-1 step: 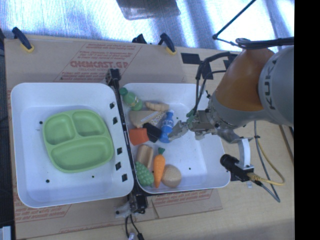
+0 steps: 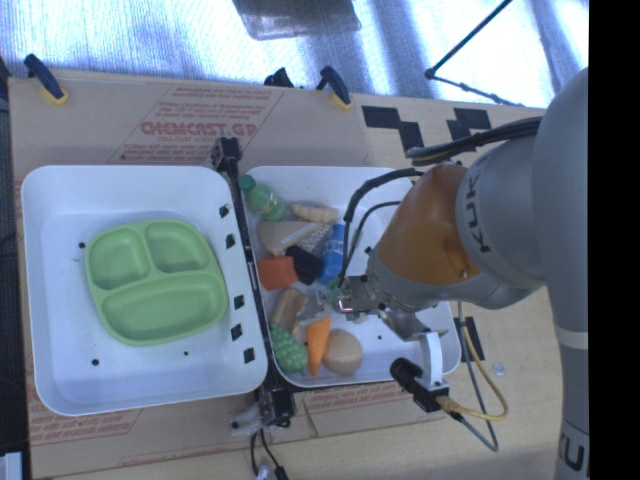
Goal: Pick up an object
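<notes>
The right bin (image 2: 300,376) holds several toy foods. Among them are a green bottle (image 2: 262,200), a pale bread piece (image 2: 312,211), a blue item (image 2: 333,248) and an orange-red block (image 2: 277,271). Nearer the front lie a tan piece (image 2: 289,308), a knobbly green piece (image 2: 288,348), an orange carrot (image 2: 317,343) and a beige round lump (image 2: 344,352). My gripper (image 2: 338,293) reaches down into the middle of this bin, just right of the block and above the carrot. The orange wrist band (image 2: 430,233) hides most of it.
The left bin (image 2: 45,268) carries a green divided plate (image 2: 155,280). A black clamp divider (image 2: 245,268) runs between the bins. The arm covers the right bin's right half. Cables (image 2: 480,408) hang past the front right corner.
</notes>
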### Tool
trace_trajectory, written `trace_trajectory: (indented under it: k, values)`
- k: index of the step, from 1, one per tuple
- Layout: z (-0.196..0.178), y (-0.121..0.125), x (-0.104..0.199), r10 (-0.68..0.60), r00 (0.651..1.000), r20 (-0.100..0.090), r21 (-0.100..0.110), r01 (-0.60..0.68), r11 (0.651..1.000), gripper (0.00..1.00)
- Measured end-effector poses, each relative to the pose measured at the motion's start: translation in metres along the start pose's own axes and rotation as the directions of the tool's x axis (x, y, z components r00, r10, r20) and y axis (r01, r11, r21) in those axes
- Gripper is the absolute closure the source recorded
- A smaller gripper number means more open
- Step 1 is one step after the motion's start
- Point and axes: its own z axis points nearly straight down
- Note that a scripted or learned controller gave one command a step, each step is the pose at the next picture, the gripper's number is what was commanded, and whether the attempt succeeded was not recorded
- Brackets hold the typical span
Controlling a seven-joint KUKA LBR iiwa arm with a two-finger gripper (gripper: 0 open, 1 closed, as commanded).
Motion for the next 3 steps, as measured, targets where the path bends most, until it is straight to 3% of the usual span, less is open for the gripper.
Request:
trace_trajectory:
  k: [1,2,3]
  values:
    - [0.033,0.001,0.014,0.0,1.0,0.001,-0.003,0.0,1.0,0.0]
    - [0.024,0.001,0.014,-0.005,1.0,0.0,0.0,0.005,1.0,1.0]
    - [-0.081,0.001,0.07,0.0,1.0,0.001,-0.005,0.0,1.0,1.0]
